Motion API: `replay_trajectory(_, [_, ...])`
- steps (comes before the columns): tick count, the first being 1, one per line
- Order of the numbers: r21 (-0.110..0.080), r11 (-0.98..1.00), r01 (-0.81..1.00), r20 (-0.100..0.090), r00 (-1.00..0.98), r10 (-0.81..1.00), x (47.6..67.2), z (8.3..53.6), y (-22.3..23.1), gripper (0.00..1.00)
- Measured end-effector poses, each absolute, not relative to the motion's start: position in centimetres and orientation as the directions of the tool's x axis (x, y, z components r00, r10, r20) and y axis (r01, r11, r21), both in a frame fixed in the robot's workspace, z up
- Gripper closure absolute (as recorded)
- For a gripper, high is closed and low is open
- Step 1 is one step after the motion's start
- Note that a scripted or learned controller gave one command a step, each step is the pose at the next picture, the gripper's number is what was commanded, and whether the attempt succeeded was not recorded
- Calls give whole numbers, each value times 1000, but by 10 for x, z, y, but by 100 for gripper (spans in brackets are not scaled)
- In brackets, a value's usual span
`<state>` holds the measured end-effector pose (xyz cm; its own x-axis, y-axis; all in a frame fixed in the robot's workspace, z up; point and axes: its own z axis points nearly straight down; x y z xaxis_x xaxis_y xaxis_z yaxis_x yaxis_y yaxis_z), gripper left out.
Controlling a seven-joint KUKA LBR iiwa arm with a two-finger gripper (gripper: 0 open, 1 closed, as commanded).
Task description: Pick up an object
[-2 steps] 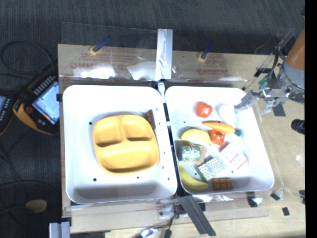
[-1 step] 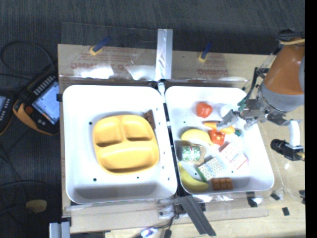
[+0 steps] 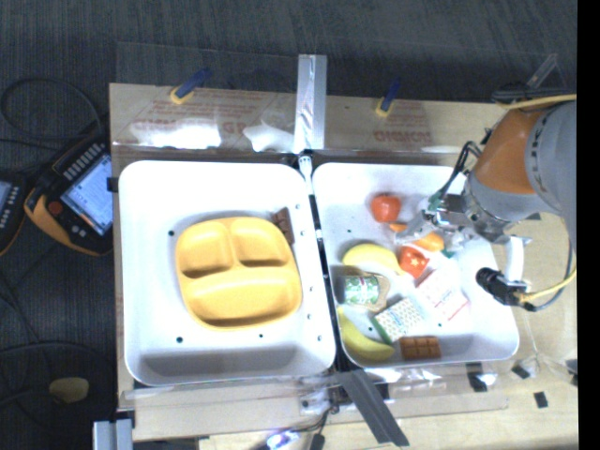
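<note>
The right bin (image 3: 487, 331) holds a pile of small items. Among them are a red tomato (image 3: 385, 206), an orange piece (image 3: 428, 243), a small red piece (image 3: 412, 259) and a yellow banana (image 3: 368, 255). A green-labelled can (image 3: 359, 289), a checkered box (image 3: 401, 319), a brown chocolate bar (image 3: 419, 348) and a white card (image 3: 442, 294) lie there too. My gripper (image 3: 440, 217) reaches in from the right and hangs low at the bin's upper middle. It is just right of the tomato and above the orange piece.
The left bin (image 3: 150, 204) holds a yellow divided plate (image 3: 239, 268), with a small brown item (image 3: 282, 221) at its upper right corner. The grey arm with its orange band (image 3: 511, 162) covers the right bin's far right corner. A second yellow fruit (image 3: 362, 339) lies by the front wall.
</note>
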<state>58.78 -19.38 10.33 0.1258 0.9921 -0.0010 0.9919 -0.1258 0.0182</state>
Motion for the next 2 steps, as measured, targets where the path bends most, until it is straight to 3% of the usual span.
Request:
replay_trajectory(1, [19, -125, 992, -6, 125, 992, 588, 112, -195, 100])
replay_trajectory(2, [14, -125, 992, -6, 125, 992, 571, 91, -187, 100])
